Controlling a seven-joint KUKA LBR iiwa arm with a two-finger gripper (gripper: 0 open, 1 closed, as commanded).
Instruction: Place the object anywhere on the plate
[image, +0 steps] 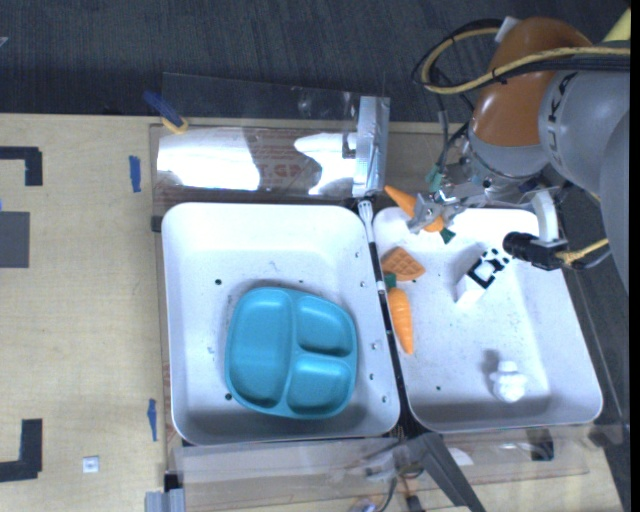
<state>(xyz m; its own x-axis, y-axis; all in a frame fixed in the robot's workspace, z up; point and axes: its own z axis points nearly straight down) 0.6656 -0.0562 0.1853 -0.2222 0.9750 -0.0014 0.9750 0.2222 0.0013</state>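
Observation:
A blue divided plate (292, 350) lies in the left bin (190, 240). My gripper (432, 207) hangs over the far left corner of the right bin (560, 330). It is shut on a small orange carrot-shaped piece (401, 199), which sticks out to the left of the fingers and a little below them. The piece sits at about the height of the bin's rim, to the right of the divider and away from the plate.
In the right bin lie a second orange carrot (401, 320), a waffle-like orange piece (402, 264), a black-and-white block (483, 271) and a small white object (507, 382). A metal divider (371, 150) stands behind the bins.

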